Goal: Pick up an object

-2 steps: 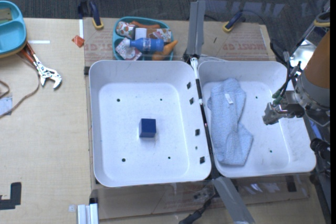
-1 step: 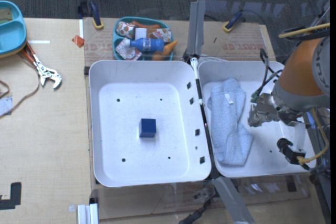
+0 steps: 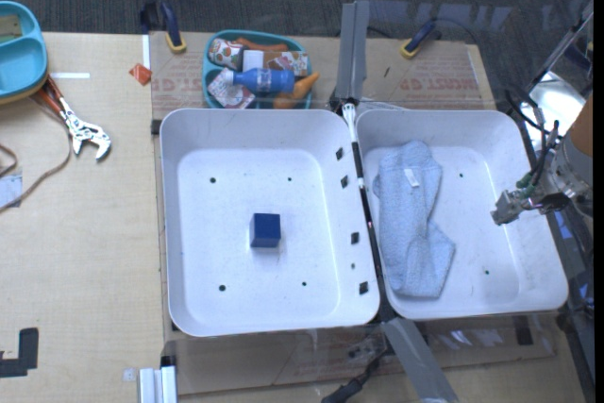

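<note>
Blue and small, a cube [image 3: 266, 229] sits near the middle of the left bin [image 3: 189, 297] on the tabletop [image 3: 75, 278], alone there. Next over, a pale grey towel [image 3: 412, 217] lies crumpled in the right bin [image 3: 510, 293]. My end effector [image 3: 510, 206] hovers at that bin's right side, apart from the towel and well apart from the cube; whether it is closed I cannot tell.

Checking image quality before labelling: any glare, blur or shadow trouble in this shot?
Camera view: even light, soft shadows; the blue block and grey cloth are sharp; a bright glare patch at the right edge near the arm; the hand looks small and slightly blurred.
</note>
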### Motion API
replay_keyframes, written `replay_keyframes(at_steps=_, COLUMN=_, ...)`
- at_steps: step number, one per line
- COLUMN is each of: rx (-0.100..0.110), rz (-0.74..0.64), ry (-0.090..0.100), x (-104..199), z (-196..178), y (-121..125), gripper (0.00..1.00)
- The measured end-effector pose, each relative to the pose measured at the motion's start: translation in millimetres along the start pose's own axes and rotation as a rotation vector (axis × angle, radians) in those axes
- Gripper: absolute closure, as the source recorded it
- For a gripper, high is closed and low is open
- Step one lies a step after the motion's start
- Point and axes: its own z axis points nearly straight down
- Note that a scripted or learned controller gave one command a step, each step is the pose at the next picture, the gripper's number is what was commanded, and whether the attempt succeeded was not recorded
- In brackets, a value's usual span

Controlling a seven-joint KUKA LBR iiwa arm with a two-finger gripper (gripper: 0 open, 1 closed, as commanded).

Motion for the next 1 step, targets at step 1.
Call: replay_keyframes(at_steps=1, rx=0.003, rz=0.141, ry=0.002, x=22.4, z=80.8, y=39.5, gripper=1.0)
